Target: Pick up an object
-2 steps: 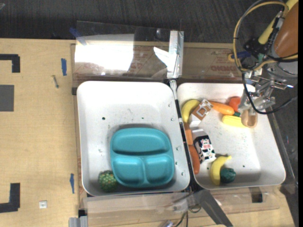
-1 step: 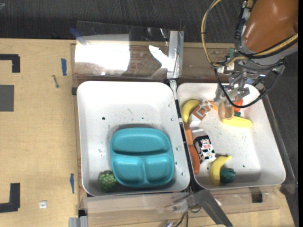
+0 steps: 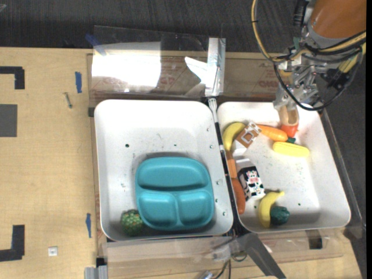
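Carrot (image 3: 272, 132) lies in the right bin (image 3: 325, 173); I see the arm (image 3: 334, 10) reaching down over its far corner, gripper (image 3: 289, 110) near a tan object; finger state I cannot tell.

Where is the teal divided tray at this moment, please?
The teal divided tray lies in the left bin, toward its near edge, with a small green knobbly object beside its near-left corner.
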You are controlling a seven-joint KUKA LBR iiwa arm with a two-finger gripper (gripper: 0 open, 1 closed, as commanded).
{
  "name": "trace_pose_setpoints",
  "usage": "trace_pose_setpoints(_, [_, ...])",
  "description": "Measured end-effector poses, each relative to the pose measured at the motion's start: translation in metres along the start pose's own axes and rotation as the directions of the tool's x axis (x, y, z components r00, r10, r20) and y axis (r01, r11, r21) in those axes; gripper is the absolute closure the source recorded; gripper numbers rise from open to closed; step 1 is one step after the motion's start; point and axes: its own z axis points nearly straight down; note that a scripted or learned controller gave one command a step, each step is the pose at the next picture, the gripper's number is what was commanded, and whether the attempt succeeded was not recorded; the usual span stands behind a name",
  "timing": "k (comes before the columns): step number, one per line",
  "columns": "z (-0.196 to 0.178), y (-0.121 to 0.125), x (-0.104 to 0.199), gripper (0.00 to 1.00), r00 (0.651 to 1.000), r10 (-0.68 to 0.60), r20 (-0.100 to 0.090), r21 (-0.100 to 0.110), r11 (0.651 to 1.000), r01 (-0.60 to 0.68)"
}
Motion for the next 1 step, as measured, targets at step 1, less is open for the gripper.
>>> trace_pose_setpoints(1, [-0.0192, 0.0004, -0.0096, 1.0, 0.991, -0.136, 0.001, 0.0, 0.991, 0.136])
